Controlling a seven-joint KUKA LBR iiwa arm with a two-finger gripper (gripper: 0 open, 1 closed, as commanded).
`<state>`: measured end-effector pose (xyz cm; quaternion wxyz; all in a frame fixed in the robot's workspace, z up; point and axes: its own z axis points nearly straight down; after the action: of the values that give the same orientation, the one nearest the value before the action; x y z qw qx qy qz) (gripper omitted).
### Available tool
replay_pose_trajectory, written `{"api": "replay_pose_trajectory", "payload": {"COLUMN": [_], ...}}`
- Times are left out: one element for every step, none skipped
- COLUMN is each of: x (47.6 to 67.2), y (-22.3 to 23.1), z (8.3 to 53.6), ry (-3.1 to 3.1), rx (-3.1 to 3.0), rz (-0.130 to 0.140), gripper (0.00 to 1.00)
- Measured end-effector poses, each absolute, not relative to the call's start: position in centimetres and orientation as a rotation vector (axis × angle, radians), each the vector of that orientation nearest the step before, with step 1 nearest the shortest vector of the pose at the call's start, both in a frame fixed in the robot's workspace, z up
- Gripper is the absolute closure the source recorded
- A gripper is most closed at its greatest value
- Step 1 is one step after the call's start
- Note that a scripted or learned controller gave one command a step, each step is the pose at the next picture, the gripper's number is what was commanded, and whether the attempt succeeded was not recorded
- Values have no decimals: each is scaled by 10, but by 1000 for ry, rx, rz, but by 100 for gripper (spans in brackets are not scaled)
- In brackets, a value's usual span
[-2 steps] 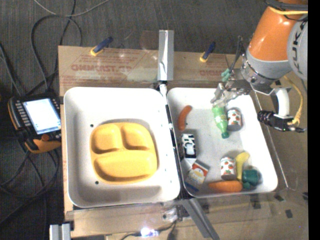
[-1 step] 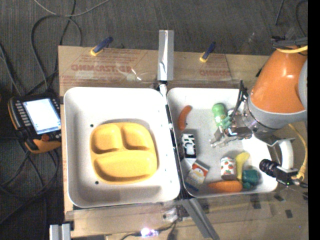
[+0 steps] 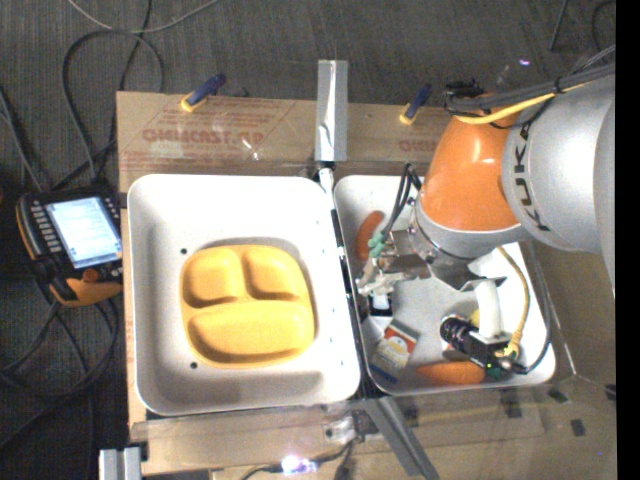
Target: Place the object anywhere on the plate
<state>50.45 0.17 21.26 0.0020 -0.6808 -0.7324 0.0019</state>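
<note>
Yellow three-compartment plate centred in left bin, gripper low at right bin's left edge, finger state unclear, carrot along its front edge

Readable text, two spots:

1. Arm: black capital letters "KU" on the grey casing just right of the orange band, running down the casing; the rest of the word is cut off by the curve.
2. Cardboard sheet behind the bins: faint reddish printed lettering across it, too washed out to read.

Handheld screen at left: lit, content illegible.
</note>
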Motion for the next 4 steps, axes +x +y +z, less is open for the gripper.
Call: {"api": "replay_pose_trajectory", "payload": {"x": [482, 504, 482, 481], "y": [42, 82, 117, 160], "z": [182, 182, 182, 115], "ry": [-2224, -1930, -1904, -2094], "rx": [-2213, -2475, -2495, -2337], "rz": [8, 9, 11, 12], "gripper": [100, 100, 100, 100]}}
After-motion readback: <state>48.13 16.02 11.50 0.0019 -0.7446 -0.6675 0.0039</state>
